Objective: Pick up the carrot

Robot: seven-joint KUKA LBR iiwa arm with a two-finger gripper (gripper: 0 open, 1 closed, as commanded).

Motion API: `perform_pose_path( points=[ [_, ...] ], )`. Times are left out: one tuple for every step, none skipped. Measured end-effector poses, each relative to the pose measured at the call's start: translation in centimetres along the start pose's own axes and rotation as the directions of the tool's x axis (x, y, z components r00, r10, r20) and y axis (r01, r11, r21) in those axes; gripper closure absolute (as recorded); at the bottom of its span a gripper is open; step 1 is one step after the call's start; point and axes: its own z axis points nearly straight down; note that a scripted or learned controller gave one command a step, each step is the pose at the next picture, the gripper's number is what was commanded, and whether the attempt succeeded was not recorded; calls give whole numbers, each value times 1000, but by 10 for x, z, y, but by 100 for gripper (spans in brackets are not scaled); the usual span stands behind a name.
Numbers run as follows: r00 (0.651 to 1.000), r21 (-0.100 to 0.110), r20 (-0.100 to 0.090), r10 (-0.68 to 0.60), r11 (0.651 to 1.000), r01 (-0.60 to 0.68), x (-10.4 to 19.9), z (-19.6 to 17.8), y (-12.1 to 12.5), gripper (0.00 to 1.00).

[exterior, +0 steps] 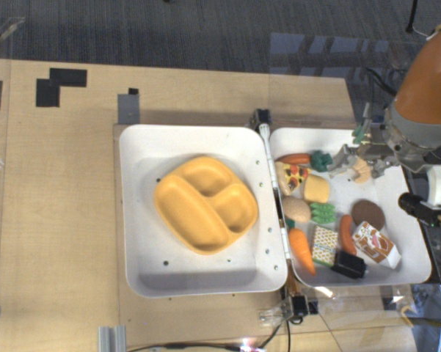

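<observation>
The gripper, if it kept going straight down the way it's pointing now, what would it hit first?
Likely the small tan block under the gripper, or the right bin floor beside it. Depth is hard to judge here. The carrot lies well off that line, at the bin's near left.

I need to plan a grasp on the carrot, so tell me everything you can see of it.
The carrot is a small orange toy, smooth and plastic-looking, tapering to a point at its lower end. A bit of green sits at its upper end. It lies flat, slightly slanted, in the right bin against the left wall near the front corner. A patterned card lies close along its right side, and a beige round piece sits just above it. The gripper is apart from it, near the bin's far edge.
</observation>
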Motion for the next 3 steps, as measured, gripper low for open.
perform_pose_path(
  points=[
    [992, 14, -5, -124, 992, 124, 22, 128, 0, 0],
    [996, -6, 0, -87, 996, 87, 5, 145, 28, 0],
    [996, -15, 1, -91, 996, 91, 7, 133, 31, 100]
  ],
)
